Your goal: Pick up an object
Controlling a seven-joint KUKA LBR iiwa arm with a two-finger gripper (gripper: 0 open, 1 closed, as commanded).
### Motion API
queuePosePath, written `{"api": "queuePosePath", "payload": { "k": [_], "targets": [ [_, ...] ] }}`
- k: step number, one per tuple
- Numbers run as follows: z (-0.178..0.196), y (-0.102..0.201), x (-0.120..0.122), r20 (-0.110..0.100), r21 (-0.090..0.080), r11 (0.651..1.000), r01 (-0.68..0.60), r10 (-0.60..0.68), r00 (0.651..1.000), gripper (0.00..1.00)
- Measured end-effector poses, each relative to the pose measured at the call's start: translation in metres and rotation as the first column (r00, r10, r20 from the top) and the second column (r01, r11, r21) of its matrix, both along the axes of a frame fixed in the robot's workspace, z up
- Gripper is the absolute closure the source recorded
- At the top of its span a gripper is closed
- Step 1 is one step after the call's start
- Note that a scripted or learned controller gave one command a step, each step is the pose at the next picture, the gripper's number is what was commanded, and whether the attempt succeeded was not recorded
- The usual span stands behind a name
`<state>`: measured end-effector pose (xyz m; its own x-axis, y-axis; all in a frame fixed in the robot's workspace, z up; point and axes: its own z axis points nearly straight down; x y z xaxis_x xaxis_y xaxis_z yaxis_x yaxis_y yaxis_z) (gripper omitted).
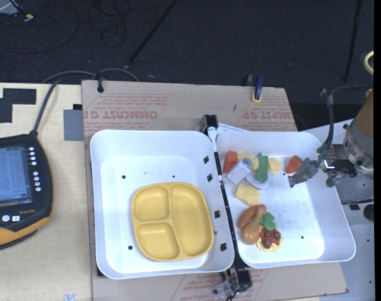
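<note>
My gripper (301,173) hangs at the right side of the frame, over the upper right part of the right bin (328,246), its dark tip just beside a small red-orange piece (294,163) near the bin's back wall; I cannot tell from here how my jaws stand, and nothing shows between them. The things I might pick lie in the left half of that bin: an orange-red piece (230,162) at the upper left, a green bottle-like toy (262,167) with a pale yellow piece (274,165) just beside it, a yellow corn cob (247,195) below them, then a brown sausage (249,222) touching a small pizza slice (269,238) with green and red on top. In the left bin (109,168), at the frame's centre-left, sits a yellow three-compartment plate (172,221). A tablet controller (15,187) lies at the far left.
</note>
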<state>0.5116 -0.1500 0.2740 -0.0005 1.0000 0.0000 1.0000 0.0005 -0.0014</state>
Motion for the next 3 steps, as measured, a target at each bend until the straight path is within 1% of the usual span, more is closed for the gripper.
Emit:
{"api": "queuePosePath", "payload": {
  "k": [1, 2, 3],
  "targets": [
    [-0.153, 0.061, -0.007, -0.018, 0.007, 1.0, -0.003, 0.003, 1.0, 0.0],
    [-0.135, 0.055, -0.004, -0.006, 0.002, 1.0, 0.008, -0.008, 1.0, 1.0],
    [-0.065, 0.121, 0.008, 0.005, 0.002, 1.0, -0.007, 0.007, 1.0, 1.0]
  ]
}}
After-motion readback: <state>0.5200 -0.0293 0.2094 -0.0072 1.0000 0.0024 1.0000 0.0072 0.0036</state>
